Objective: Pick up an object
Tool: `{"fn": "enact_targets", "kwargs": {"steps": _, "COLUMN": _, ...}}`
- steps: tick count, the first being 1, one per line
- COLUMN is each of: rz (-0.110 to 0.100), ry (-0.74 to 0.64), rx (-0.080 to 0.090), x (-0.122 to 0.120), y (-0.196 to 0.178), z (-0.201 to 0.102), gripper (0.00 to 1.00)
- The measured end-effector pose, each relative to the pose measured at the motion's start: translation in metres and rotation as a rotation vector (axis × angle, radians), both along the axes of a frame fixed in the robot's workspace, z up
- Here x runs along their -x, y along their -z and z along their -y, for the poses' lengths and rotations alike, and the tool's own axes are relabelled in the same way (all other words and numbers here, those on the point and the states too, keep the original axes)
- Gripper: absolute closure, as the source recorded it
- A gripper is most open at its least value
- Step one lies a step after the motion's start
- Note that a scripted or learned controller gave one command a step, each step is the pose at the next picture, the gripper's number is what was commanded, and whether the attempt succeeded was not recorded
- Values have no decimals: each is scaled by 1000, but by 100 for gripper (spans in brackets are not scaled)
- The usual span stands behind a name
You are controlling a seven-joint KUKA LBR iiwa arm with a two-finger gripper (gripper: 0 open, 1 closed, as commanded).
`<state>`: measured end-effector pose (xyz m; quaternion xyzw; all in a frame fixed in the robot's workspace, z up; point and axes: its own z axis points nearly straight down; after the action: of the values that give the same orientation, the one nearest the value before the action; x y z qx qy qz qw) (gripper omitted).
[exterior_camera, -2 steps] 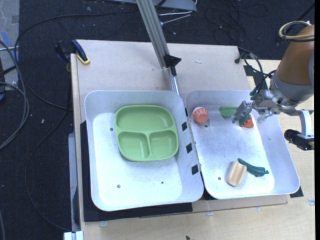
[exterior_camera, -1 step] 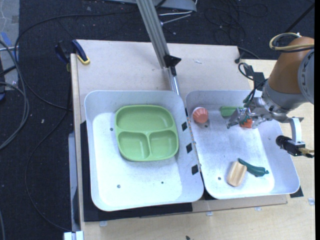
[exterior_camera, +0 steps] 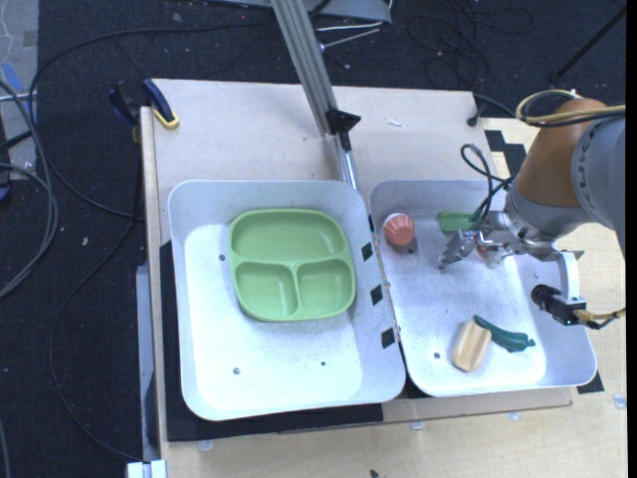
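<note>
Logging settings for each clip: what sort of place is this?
Probably a robotics lab. A bench carries two white bins, loose cables trail over dark carpet, and a metal camera pole stands behind.

Left bin (exterior_camera: 199, 366): white. Right bin (exterior_camera: 542, 366): white. Divided plate (exterior_camera: 293, 264): pale green, plain. Small rounded object (exterior_camera: 399, 229) in right bin: salmon pink with a lighter top. Flat piece (exterior_camera: 455, 221) beside it: green. Block (exterior_camera: 471, 346): tan, unpatterned. Curved item (exterior_camera: 506, 336) touching the block: dark teal. Arm (exterior_camera: 572, 172): grey with an orange band. Gripper (exterior_camera: 468, 248): metallic grey. Bench (exterior_camera: 249, 127): light beige. Floor (exterior_camera: 70, 68): black, speckled, crossed by dark cables. Clip (exterior_camera: 159, 106) at bench corner: blue and yellow.
</note>
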<state>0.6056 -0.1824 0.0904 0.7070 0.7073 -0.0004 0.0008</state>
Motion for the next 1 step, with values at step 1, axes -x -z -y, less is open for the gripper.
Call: {"fn": "enact_targets", "kwargs": {"steps": 1, "rz": 3, "ry": 0, "rx": 1, "x": -1, "y": -13, "z": 0, "gripper": 100}}
